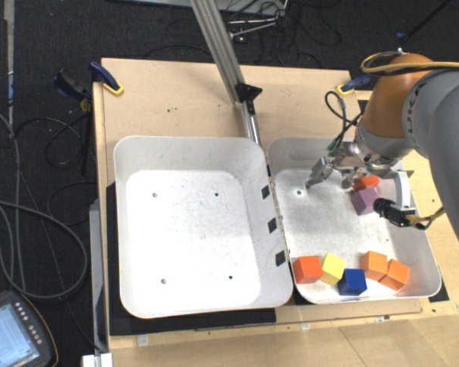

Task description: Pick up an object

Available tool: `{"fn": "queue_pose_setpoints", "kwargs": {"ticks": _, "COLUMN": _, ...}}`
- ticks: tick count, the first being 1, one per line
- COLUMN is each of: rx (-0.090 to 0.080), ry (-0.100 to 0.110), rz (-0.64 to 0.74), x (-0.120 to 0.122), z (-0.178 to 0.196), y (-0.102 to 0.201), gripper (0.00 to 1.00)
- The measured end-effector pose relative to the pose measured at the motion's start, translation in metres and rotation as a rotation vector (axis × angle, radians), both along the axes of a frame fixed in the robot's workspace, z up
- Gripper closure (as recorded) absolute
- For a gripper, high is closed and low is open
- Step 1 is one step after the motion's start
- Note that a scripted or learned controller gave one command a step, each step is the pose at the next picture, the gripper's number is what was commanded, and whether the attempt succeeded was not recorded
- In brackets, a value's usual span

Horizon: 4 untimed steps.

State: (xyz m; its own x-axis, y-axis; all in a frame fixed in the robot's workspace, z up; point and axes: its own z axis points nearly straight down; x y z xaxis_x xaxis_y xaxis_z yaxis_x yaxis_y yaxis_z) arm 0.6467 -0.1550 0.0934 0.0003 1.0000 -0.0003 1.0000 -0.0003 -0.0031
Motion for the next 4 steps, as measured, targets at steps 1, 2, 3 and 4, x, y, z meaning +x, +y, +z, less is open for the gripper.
{"fn": "queue_pose_setpoints", "kwargs": {"ticks": 1, "rx": -0.001, "ry": -0.006, "rz": 0.0, "x": 0.001, "z": 0.013, "y": 0.0, "gripper": 1.0}}
{"fn": "queue_pose_setpoints", "kwargs": {"ticks": 2, "rx": -0.002, "ry": -0.011, "rz": 0.0, "x": 0.0, "z": 0.067, "y": -0.01, "gripper": 1.0}}
{"fn": "queue_pose_setpoints", "kwargs": {"ticks": 3, "rx": -0.003, "ry": -0.013, "rz": 0.002, "x": 0.004, "z": 0.13, "y": -0.016, "gripper": 1.0}}
{"fn": "queue_pose_setpoints", "kwargs": {"ticks": 4, "rx": -0.001, "ry": -0.009, "rz": 0.002, "x": 0.006, "z": 0.154, "y": -0.016, "gripper": 1.0}}
